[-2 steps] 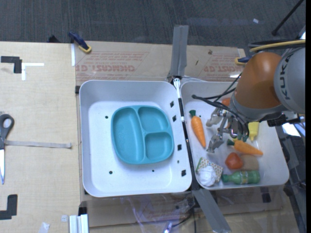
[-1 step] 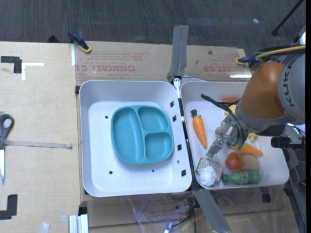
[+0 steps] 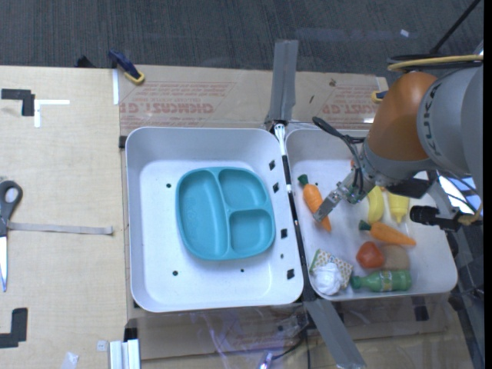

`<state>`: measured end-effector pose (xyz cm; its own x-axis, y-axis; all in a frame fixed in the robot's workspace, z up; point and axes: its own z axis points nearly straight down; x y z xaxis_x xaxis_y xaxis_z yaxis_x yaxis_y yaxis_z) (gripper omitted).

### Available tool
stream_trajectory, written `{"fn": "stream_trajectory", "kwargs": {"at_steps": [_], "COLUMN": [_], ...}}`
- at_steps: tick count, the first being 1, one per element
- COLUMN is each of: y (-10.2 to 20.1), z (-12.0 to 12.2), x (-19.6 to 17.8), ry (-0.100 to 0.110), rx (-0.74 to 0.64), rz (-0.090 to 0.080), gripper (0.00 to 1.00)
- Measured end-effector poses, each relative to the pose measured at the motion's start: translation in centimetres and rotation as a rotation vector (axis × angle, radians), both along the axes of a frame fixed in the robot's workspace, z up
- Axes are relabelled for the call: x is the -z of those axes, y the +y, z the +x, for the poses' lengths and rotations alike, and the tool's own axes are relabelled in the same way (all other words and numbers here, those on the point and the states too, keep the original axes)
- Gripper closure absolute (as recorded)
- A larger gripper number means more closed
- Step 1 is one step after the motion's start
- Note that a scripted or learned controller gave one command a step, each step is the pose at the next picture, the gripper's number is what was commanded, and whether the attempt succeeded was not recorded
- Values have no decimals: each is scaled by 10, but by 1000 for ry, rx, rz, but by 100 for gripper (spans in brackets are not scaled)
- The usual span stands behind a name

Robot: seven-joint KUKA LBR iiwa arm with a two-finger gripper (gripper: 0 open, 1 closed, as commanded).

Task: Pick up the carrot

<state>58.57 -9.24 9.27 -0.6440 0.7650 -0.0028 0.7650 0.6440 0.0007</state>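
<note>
An orange carrot (image 3: 311, 197) with a green top lies at the left side of the right bin (image 3: 442, 283), pointing toward the front. My gripper (image 3: 333, 204) hangs low over the bin right beside this carrot, and its tip covers part of the carrot's lower end. A second orange carrot-like piece (image 3: 392, 235) with a green end lies further right in the same bin. The grey arm with its orange band (image 3: 403, 118) reaches in from the right.
The right bin also holds two yellow pieces (image 3: 387, 205), a red tomato (image 3: 370, 254), a green bottle (image 3: 382, 281) and a white crumpled packet (image 3: 329, 274). A teal divided plate (image 3: 227, 212) lies in the left bin (image 3: 146, 267). Scissors (image 3: 6, 206) lie on the bench at far left.
</note>
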Motion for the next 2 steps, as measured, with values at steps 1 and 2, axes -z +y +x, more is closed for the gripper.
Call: {"fn": "stream_trajectory", "kwargs": {"at_steps": [1, 2], "y": [-7, -6], "z": [1, 1], "x": [0, -9], "ry": [2, 1], "rx": [363, 359], "rz": [1, -2], "gripper": [0, 100]}}
